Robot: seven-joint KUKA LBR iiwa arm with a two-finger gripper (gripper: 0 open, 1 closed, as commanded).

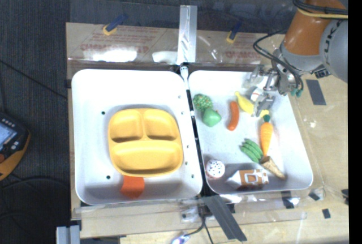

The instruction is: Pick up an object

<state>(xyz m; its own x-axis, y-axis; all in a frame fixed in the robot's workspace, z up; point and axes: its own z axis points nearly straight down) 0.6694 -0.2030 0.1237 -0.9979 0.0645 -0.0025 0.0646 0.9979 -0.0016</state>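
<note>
Around my surface [328, 141], a pale wooden board, the floor [34, 11] is dark grey carpet. A clear plastic sheet [136, 45] lies along the far edge, held by 2 clamps with yellow and blue handles. Black cables trail at left.

1 arm [317, 28] enters from upper right of camera view, grey link at the right edge, orange band [308, 25] above the wrist. Dark cable loops off the top of the orange section and down its left side. Wrist angles down and to the left. Gripper [261, 102] sits at the lower-left end of the wrist, metallic and pale, pointing down-left, low over the upper right part of the right bin. Finger detail too small and cluttered to read. Rest of the arm cut off by the frame's right side.
</note>
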